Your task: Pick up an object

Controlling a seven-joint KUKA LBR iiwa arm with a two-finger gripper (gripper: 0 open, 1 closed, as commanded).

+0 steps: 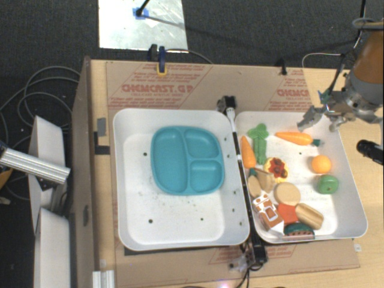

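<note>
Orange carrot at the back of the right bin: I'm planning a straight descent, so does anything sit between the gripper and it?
Nothing visible does. The gripper hangs just right of the carrot over the bin's back rim, with bare white floor between them. The green piece lies on its far side.

Your counter (180,83) carries two white bins side by side: the left bin (135,221) toward its left edge, the right bin (348,203) toward its right edge.
</note>
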